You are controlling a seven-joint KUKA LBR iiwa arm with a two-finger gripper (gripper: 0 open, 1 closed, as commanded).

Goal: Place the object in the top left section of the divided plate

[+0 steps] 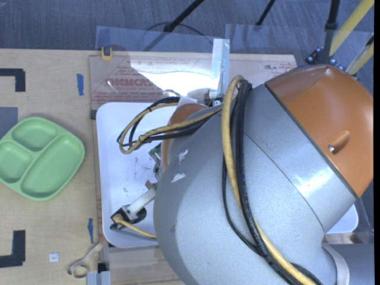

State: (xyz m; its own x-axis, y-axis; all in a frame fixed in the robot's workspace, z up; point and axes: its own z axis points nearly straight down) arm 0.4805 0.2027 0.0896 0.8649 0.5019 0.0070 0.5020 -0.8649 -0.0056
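Observation:
The green divided plate (pixel 40 158) lies on the wooden bench to the left of the bins. It has two small sections at its top and left and one long section on the right; all look bare. The grey arm (pixel 249 183) with its orange band reaches low over the left white bin (pixel 113 159) and covers most of it. My gripper (pixel 155 162) is down in that bin at the arm's left edge, almost wholly hidden under the wrist. A small green speck (pixel 155 152) shows there; what it is cannot be made out.
A clear plastic sheet (pixel 154 70) stands behind the bins. Blue tape strips (pixel 79 84) and black corner marks (pixel 18 79) sit on the bench. A beige clip-like thing (pixel 83 265) lies by the front edge. A corner of the right bin (pixel 349 221) shows.

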